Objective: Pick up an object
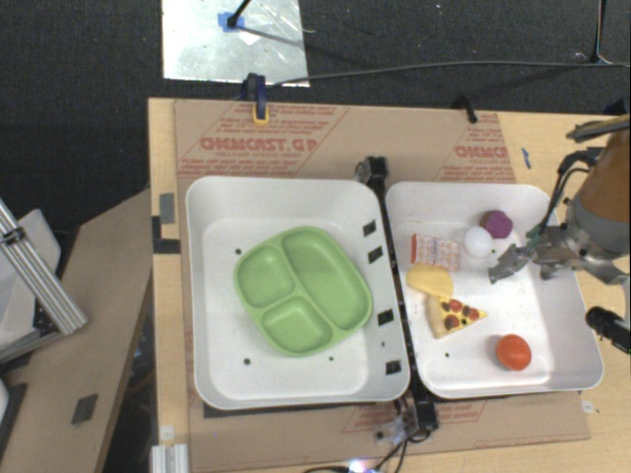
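Dark carpet is surrounding a wooden table (325, 126) that is carrying two shallow white bins side by side. Filling most of the left bin (212, 363) is a green divided plate (301, 289), lying flat with three compartments. Across in the right bin (567, 363) the smaller toys are sitting well apart from one another: a red-and-white packet (436, 251), a yellow cheese wedge (430, 281) just below it, a pizza slice (454, 315) below that, an orange-red tomato-like ball (513, 352) near the front wall, a purple ball (498, 224) near the back, and a white ball (478, 242) touching or nearly touching the purple one.

Reaching in from the right, the gripper (505, 267) is hanging over the middle of the right bin, just beside the white ball and pointing toward the cheese wedge. Its fingers (501, 269) are looking parted, with nothing between them.

As for risk, both balls are round and likely to roll away if the fingers are nudging rather than straddling them, and the flat packet and pizza slice are offering little edge to pinch against the bin floor.
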### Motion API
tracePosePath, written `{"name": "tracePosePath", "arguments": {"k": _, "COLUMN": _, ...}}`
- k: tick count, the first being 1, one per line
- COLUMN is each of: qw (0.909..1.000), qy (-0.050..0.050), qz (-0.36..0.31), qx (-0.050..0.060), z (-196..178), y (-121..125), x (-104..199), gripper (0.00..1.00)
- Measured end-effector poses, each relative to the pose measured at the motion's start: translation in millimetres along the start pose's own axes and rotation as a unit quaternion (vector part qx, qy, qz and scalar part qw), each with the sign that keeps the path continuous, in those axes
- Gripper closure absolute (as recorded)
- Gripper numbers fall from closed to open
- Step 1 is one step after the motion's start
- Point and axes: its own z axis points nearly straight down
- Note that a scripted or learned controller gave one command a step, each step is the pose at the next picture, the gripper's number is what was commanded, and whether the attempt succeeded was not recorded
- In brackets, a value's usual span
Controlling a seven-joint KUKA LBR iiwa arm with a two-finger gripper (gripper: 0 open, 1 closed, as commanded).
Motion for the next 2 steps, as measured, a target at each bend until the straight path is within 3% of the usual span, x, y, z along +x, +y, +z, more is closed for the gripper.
{"name": "tracePosePath", "arguments": {"k": 1, "qw": 1.0, "qy": 0.001, "qz": 0.0, "qx": 0.001, "z": 57.8, "y": -9.0, "x": 2.5, "gripper": 0.0}}
{"name": "tracePosePath", "arguments": {"k": 2, "qw": 1.0, "qy": -0.001, "qz": 0.0, "qx": -0.003, "z": 43.6, "y": -6.7, "x": 1.6, "gripper": 1.0}}
